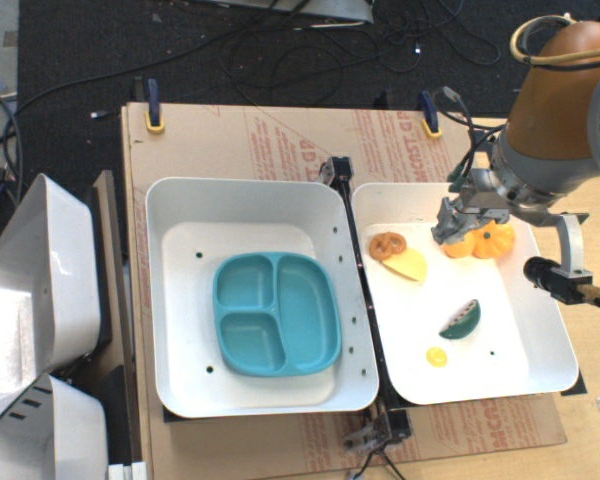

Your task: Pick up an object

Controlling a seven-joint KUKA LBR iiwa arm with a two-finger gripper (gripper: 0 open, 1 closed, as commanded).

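My gripper point(452, 228) hangs low over the back of the right bin point(540, 363), at the left edge of an orange toy vegetable point(490, 243). It partly hides that toy, and whether it touches it is unclear. A brown pretzel point(387, 245) and a yellow cheese wedge point(410, 265) lie just left of the gripper. Nearer the front lie a watermelon slice point(460, 320) and a small yellow piece point(436, 357).
The left bin point(180, 368) holds a teal divided plate point(276, 313). A black clamp point(338, 171) sits where the two bins meet at the back. The arm's orange band point(555, 88) looms over the right bin's back right corner. More white bins point(35, 268) stand off the bench at the left.
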